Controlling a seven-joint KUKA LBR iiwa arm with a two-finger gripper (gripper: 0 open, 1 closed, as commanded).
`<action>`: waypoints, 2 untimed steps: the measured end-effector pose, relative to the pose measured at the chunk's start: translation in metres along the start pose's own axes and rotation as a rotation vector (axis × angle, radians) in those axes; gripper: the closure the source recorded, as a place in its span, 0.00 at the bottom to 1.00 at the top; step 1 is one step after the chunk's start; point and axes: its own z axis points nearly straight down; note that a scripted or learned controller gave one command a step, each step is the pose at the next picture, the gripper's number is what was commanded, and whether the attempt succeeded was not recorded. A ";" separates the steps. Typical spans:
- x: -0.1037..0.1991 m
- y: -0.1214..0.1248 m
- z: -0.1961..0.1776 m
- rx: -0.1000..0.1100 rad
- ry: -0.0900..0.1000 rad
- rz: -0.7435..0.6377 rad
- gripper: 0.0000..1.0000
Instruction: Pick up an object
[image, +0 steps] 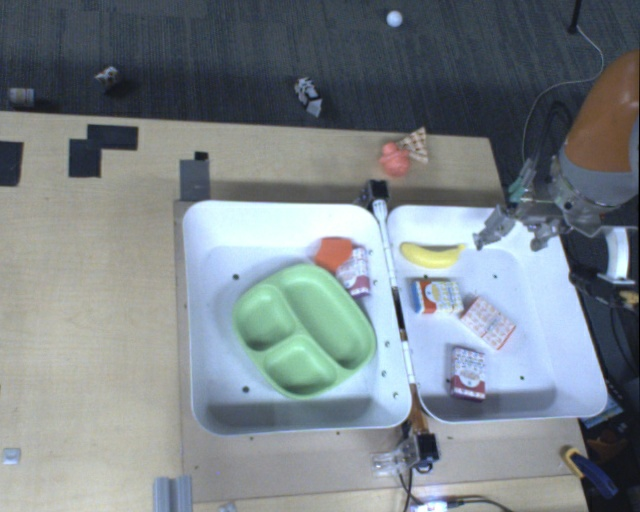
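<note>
The arm (600, 120) comes in from the right edge, its orange band high at the corner and the grey wrist below it, angled down and to the left over the upper right part of the right bin (570, 400). The gripper (515, 228) hangs above the bin's back rim, its two thin fingers spread apart with nothing between them; the left finger (490, 232) points toward the banana (430, 255), which lies just beside it on the bin floor, apart from the tip.

Below the banana, in the same bin, sit a small white and orange carton (438, 296), a flat patterned packet (487, 323) tilted near the middle, and a small red and white box (467, 372) toward the front.

The left bin (205, 330) holds a green divided plate (303, 328) lying flat, with an orange block (334, 251) and what looks like a crumpled red and white packet (355, 272) at its upper right edge, though the detail there is soft.

Outside the bins, a red ball (395, 158) rests on the bench (90, 330) behind them.
</note>
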 end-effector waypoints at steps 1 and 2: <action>-0.017 0.017 0.104 0.002 0.000 0.002 0.00; 0.018 0.046 0.126 0.015 0.001 -0.004 0.00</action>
